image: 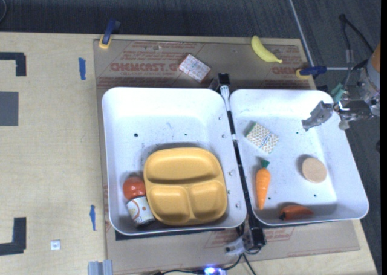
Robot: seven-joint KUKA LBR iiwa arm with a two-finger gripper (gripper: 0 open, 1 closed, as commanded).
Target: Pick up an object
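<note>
You've got the gripper (318, 114) at the upper right of the right bin (357, 204), hanging over its far right corner, arm reaching in from the right edge. The fingers look like one grey wedge pointing down-left; you can't tell how far apart they are, and nothing shows between them.

In the right bin: a checkered packet (262, 137) lies tilted near the upper left, well apart from the gripper. A carrot (262, 185) sits lengthwise along the left wall, green top toward the far side. A tan round disc (314, 170) rests right of centre, near the carrot but not touching. A red-orange pepper (294, 211) lies by the near wall.

In the left bin (115, 110): a yellow divided tray (184, 184) takes up the near half, upside down or not, can't tell. A red-topped can (137, 200) lies at the tray's left edge, touching it, in the near left corner.

On the worktop (48, 147) behind the bins you see a banana (265, 50) and a second checkered packet (193, 67) on the cardboard sheet (151, 62), plus a blue-and-yellow clamp (109, 32) at its far left corner
</note>
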